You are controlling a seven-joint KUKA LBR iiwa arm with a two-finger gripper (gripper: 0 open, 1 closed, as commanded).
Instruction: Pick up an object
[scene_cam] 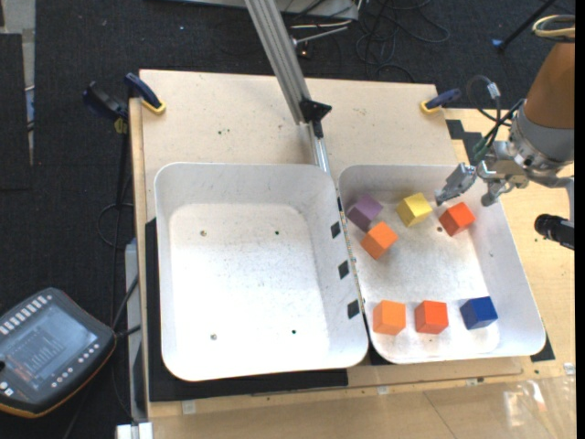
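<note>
The right bin (512,273) holds several small cubes. A purple cube (365,211), a yellow cube (414,209), a red cube (456,218) and an orange cube (379,239) lie in its far half. Along its near edge sit another orange cube (389,316), a second red cube (431,316) and a blue cube (478,312). My gripper (473,190) hangs over the bin's far right corner, just above and right of the far red cube. It is open, its fingers spread with nothing between them.
The left bin (183,199) stands beside the right one, sharing a raised middle wall. A slanted metal pole (279,48) reaches down to the bins' far junction. Clamps (146,94) sit at the board's far corners. A teach pendant (46,350) lies at the lower left.
</note>
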